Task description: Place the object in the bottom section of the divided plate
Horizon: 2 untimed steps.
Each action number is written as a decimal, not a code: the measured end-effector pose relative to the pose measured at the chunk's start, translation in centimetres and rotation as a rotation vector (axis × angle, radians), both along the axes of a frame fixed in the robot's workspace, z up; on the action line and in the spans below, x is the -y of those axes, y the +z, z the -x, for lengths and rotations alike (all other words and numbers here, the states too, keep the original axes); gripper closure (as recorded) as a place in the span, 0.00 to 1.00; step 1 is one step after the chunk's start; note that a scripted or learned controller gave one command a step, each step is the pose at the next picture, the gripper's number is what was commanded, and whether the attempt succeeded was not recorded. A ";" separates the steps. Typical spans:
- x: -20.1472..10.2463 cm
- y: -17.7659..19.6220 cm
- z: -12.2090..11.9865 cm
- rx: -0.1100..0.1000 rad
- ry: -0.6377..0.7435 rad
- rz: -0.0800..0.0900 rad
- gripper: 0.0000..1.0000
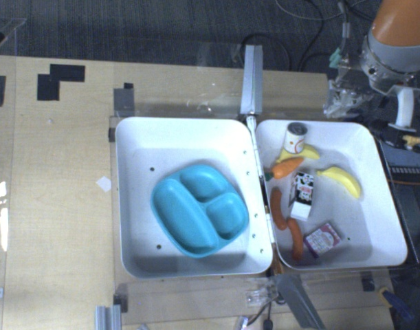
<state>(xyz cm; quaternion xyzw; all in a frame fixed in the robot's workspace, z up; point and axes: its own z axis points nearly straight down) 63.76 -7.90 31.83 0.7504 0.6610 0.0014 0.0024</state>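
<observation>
We are seeing the blue divided plate (199,209) lying in the left bin (130,184); the banana (342,180) (likeliest object) is resting in the right bin (381,184). The gripper (346,81) is hovering above, grip indiscernible.

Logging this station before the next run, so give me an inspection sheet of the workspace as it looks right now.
Surface: wooden bench bearing two white bins, left bin and right bin, side by side.
Job's things: blue divided plate lies in the left bin, its sections bare.
Clutter: in the right bin, a banana, a carrot, a small can, a black-and-white carton, sausages and a purple packet.
Grippers: gripper above the right bin's far edge; finger state unclear.
Cables: black cables on the dark floor behind the bench.
Surroundings: black markers on the bench's far left.
</observation>
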 end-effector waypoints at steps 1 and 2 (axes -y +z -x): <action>-4.7 -5.2 -2.2 0.000 0.315 0.000 1.00; -7.6 -8.2 -3.2 0.001 0.584 0.001 1.00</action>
